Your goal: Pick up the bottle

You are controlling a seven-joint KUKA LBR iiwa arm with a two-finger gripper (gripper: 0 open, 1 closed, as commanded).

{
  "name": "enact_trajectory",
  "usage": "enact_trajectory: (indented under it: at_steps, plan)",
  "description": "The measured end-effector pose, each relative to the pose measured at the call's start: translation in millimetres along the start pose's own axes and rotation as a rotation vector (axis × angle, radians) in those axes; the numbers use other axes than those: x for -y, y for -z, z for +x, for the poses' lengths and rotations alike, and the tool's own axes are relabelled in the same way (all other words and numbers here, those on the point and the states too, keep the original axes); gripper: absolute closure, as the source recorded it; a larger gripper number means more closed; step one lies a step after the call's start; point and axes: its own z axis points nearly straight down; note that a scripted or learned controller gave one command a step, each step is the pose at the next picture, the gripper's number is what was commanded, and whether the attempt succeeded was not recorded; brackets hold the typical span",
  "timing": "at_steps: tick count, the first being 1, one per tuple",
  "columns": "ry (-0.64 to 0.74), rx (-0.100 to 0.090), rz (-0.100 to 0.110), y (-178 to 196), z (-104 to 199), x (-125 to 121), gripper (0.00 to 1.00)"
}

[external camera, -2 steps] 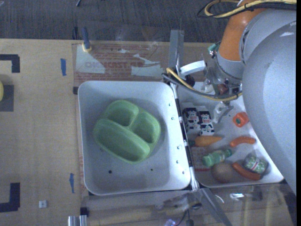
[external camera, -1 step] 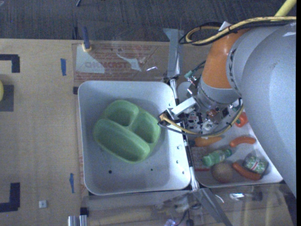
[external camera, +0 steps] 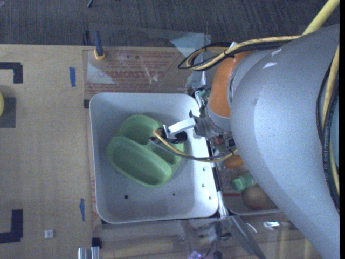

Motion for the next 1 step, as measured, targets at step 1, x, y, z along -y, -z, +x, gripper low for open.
enact_trajectory:
  at_steps: [1]
  plan:
    - [-0.142,0.010,-0.020,-5.8,11.8,4.4,0.00]
